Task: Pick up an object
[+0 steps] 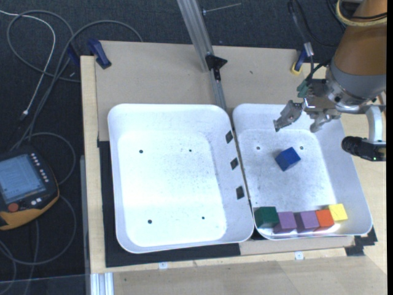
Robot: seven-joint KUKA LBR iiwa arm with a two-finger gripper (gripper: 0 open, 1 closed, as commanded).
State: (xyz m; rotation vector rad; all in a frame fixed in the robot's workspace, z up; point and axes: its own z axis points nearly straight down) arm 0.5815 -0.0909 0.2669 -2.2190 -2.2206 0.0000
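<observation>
Pincer: fingers spread apart with nothing between them, hanging over the far end of the right bin.
Arm: orange band above the wrist, coming in from the right.
Blue cube: lying tilted in the right bin's middle, apart from the pincer (just nearer the camera than it).
Row along the near wall: green block, purple block, second purple block, orange block, yellow block, side by side.
Left bin: speckled white floor.
Counter: blue clamp at the far left corner.
Pendant: on the dark floor to the left, with cables.
</observation>
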